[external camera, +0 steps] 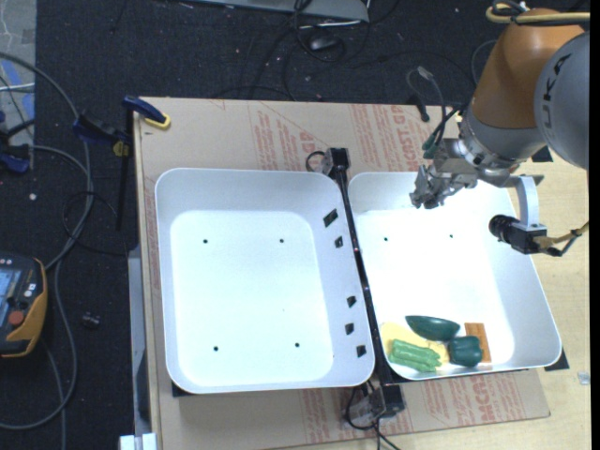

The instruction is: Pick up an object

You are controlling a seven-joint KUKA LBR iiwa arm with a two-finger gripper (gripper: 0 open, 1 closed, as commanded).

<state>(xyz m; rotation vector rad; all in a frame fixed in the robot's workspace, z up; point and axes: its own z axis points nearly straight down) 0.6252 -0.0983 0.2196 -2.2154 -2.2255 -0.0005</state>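
Note:
My gripper hangs over the far edge of the right bin, well away from the objects. At that bin's near edge lies a small cluster: a dark green rounded piece, a lighter green ridged piece, a teal green piece, an orange block and a yellow flat piece under them. The fingers are small and dark against the bin, and nothing is seen between them.
The left bin sits beside the right one, with a black divider strip between them. Both rest on a cardboard sheet. Cables and a clamp lie at the far left.

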